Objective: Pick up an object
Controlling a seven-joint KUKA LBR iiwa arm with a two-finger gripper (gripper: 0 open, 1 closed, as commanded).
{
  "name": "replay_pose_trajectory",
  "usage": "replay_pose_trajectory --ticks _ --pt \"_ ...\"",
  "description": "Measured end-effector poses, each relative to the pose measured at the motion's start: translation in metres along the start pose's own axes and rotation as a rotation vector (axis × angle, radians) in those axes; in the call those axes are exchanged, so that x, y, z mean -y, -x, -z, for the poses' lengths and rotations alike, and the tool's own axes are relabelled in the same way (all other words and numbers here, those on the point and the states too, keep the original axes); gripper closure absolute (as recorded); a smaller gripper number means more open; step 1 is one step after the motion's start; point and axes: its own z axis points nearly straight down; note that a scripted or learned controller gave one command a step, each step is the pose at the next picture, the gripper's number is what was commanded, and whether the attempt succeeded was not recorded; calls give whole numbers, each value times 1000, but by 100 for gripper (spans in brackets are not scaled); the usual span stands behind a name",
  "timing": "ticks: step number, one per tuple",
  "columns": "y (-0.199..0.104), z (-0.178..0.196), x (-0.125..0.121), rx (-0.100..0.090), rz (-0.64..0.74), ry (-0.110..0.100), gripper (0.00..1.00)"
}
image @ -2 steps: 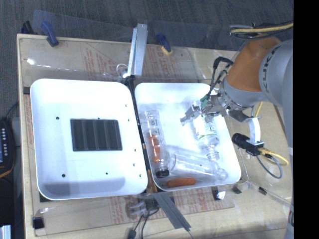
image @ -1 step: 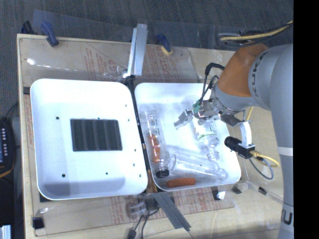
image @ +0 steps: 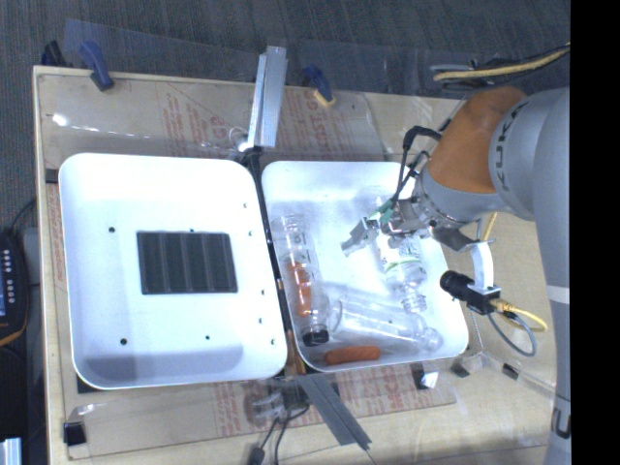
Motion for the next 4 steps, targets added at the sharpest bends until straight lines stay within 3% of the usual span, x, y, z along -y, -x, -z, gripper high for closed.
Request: replay_pose_trajectory --ticks 1,2,3,4 --pt "2 16 -2 2 -3 4 0" --pt "1 -9 -15 1 84 2 0" --pt "0 7 2 1 72 1 0" --pt "1 -14 -10 0 101 1 0"
